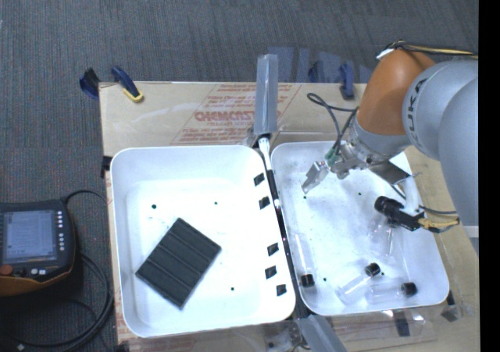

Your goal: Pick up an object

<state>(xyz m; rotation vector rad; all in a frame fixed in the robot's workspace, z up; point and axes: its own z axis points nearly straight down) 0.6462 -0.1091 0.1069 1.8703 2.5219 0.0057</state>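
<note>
A dark ridged slab (179,261) lies flat in the left bin (125,186) — well out of reach for now. In the right bin (437,280), the end effector (316,176) hangs spread open and bare over white floor; the clear vials (359,284) could roll away.

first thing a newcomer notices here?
Likely the big grey-and-orange arm reaching in from the right, its gripper over the right bin. Next, the dark ribbed slab lying alone in the left bin, then the clear vials at the right bin's near side.
</note>
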